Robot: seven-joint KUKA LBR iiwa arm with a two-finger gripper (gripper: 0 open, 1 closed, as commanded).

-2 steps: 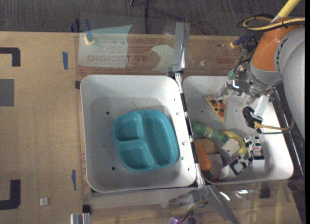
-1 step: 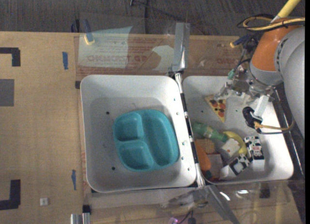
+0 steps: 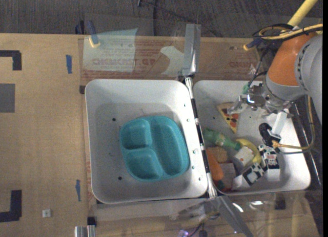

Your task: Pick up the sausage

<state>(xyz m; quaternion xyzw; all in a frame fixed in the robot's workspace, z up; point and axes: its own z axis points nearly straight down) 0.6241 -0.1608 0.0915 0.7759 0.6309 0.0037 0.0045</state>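
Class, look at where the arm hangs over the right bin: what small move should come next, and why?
Probably shift the end effector toward the bin's near left corner, then lower. It hangs by the pizza slice, while the orange-brown piece that looks like the sausage lies crowded among other toy food.

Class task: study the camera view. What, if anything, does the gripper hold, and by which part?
It cannot be told: the gripper hangs above the right bin, its tips unclear.

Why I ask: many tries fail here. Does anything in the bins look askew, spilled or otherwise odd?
Nothing looks spilled or damaged. The teal divided plate lies flat in the left bin. The toy food is heaped along the right bin's left and near sides, pieces overlapping. The pizza slice lies apart near the arm.
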